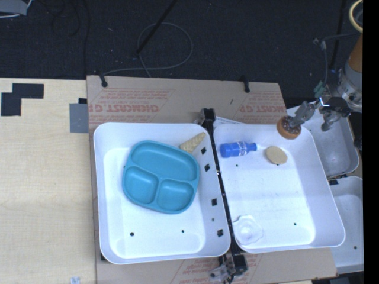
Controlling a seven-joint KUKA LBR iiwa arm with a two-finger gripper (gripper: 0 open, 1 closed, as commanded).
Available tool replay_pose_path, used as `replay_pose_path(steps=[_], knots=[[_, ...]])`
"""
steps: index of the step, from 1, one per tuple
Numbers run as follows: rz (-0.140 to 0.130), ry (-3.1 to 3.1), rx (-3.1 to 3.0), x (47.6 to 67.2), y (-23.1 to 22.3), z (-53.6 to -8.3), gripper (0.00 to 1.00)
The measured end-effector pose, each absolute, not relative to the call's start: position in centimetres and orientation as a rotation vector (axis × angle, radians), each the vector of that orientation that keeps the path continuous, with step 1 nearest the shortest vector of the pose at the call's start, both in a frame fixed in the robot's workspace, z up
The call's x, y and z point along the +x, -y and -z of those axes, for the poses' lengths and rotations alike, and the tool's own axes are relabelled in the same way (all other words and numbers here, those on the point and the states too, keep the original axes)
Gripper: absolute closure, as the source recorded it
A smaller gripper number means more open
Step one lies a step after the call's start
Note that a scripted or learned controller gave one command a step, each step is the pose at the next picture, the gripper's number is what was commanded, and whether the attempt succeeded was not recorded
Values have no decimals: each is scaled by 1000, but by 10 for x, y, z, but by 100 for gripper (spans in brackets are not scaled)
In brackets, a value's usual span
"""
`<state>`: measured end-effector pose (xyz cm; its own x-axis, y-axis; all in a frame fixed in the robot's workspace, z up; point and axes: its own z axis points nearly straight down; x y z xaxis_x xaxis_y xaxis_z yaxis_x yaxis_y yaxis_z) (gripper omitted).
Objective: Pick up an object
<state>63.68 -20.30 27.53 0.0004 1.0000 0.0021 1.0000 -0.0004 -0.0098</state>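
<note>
The right bin (pixel 323 188) holds a small blue bottle (pixel 238 149) lying on its side, a tan oval piece (pixel 275 155) beside it, and a clear plastic item (pixel 247 228) near the front. A brown round object (pixel 289 128) sits at the bin's far right corner. My gripper (pixel 310 122) hovers over that corner, fingers spread open, with its left fingertip (pixel 296 119) right next to the brown object. Nothing lies between the fingers. In the left bin (pixel 106 218) rest a blue divided plate (pixel 161 176) and a tan wedge (pixel 192 142).
A divider with black clips (pixel 214 182) separates the bins. Both bins rest on cardboard (pixel 177 102). A white tray (pixel 337 149) lies to the right of the right bin, under the arm. Cables (pixel 166 37) run over the dark floor behind.
</note>
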Motion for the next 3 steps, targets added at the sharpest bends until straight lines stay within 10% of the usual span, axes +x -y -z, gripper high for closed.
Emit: replay_pose_path(steps=[3], knots=[[-6, 2218, -2217, 629, 210, -156, 0]])
